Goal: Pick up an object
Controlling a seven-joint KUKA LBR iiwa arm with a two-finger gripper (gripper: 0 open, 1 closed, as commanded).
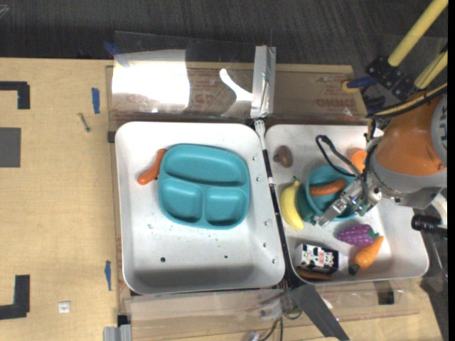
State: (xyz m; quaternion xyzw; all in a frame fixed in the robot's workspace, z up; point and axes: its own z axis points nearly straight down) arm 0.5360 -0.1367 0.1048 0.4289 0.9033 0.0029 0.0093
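Note:
My gripper point(340, 206) hangs over the right bin point(412, 261), just above the lower right edge of a small teal bowl point(318, 190). An orange sausage-shaped piece point(325, 187) lies in that bowl. Left of the bowl lies a yellow banana point(291, 204). Purple grapes point(357, 233) and an orange carrot point(367, 253) lie below and right of the gripper. A black-and-white box point(317, 258) rests near the bin's front wall. A small brown piece point(284, 155) sits at the back left of this bin.
The left bin point(142, 247) holds a teal divided plate point(204, 185) with an orange sausage point(150, 169) at its left edge. A black cable loop point(328, 149) lies at the back of the right bin. The arm's orange band point(409, 144) overhangs the right bin's right side.

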